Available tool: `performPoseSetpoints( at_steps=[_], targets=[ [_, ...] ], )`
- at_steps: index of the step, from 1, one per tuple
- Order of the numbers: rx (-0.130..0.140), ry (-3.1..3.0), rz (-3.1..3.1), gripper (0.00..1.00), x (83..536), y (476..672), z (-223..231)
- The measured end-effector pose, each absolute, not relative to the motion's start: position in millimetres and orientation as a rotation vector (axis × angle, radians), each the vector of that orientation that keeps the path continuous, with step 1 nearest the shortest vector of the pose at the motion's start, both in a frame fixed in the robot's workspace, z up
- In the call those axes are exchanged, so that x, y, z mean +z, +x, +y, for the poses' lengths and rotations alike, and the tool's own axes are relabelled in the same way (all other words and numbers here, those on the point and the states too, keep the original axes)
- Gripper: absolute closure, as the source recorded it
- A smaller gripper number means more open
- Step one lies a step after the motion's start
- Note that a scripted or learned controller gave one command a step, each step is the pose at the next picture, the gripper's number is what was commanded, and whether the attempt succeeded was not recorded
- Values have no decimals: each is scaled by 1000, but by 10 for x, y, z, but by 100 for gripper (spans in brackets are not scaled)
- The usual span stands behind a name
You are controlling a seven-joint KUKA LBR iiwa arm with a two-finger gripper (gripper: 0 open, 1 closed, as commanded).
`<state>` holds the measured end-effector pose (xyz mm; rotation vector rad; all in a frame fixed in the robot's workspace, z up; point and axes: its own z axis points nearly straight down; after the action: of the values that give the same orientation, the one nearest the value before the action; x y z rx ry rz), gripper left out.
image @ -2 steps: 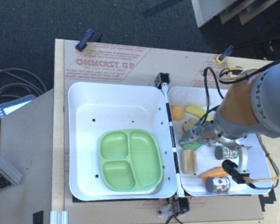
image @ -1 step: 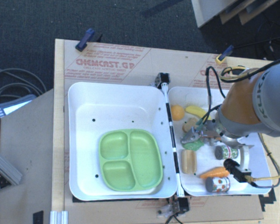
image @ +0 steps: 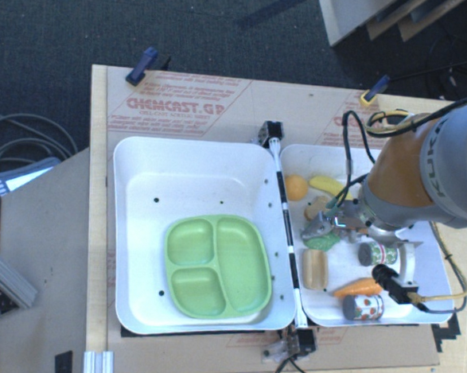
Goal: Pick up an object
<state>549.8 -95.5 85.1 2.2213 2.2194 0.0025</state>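
The pick is not yet done: the pincer hangs low over the green item in the right bin among the other toys there, nothing visibly lifted, and its grip state cannot be told.

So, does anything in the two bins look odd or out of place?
Nothing stands out. The green three-compartment plastic tray lies flat in the left white bin, and the small toy foods lie loosely in the right white bin.

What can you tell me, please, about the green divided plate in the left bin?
The green divided plate is pale green, looks like plastic, and has rounded corners and three compartments: two smaller on the left, one long on the right. It lies flat, face up and slightly rotated, on the floor of the left bin, toward its near right corner. Its compartments hold nothing.
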Motion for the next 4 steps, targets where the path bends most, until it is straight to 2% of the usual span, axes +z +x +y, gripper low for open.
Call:
performPoseSetpoints(
  at_steps=[1, 2, 3, 4],
  targets=[
    [1, 2222, 2220, 0, 853, 5325, -914],
    [4, 2222, 2218, 100, 955, 5332, -912],
    [4, 2222, 2218, 0, 954, 5331, -911],
    [0, 2220, 2221, 0, 845, 5667, -950]
  ],
)
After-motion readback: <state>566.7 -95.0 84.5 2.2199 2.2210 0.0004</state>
